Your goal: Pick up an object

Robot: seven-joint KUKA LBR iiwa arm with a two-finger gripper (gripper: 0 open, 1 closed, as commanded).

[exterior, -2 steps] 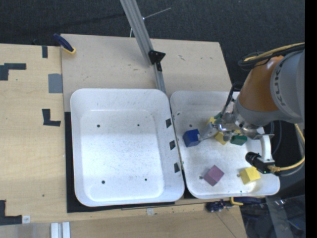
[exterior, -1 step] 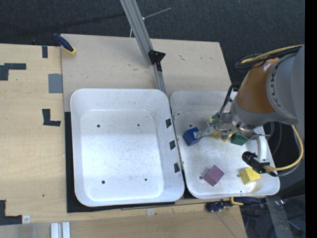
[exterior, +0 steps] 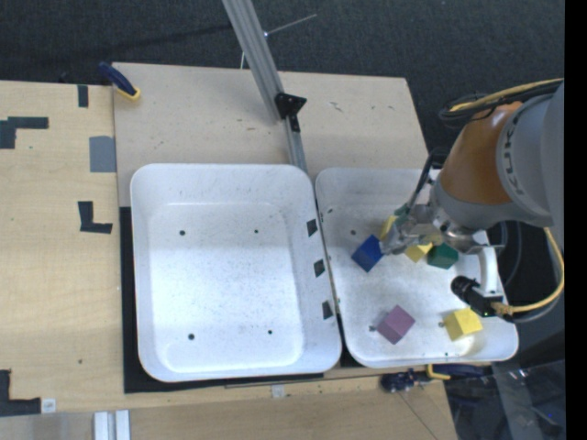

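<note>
2 white bins sit side by side on the bench; the left bin [exterior: 147, 246] holds nothing we can pick, while the right bin [exterior: 362, 342] carries every candidate. We count 5 small pieces there: a blue block [exterior: 366, 254], a purple block [exterior: 395, 324], a yellow block [exterior: 461, 323], a green piece [exterior: 443, 258] and a small yellow piece [exterior: 418, 252].

We see the gripper [exterior: 402, 234] low over the upper half of the right bin, with the grey and orange arm [exterior: 500, 163] reaching in behind it from the right; the wrist covers its tips, so we cannot tell how the jaws stand, and we see nothing between them.

The relation that matters, as we judge it: the blue block lies just beside the gripper, toward the left bin and slightly toward the near edge, apart from the other pieces; the small yellow piece and the green piece crowd against the gripper's near side, touching or almost touching each other. The purple and yellow blocks lie well apart from it, near the bin's front rim.

We would call the blue block the cleanest target; a small shift left would centre it; the crowded pair risks a glancing, failed close.
</note>
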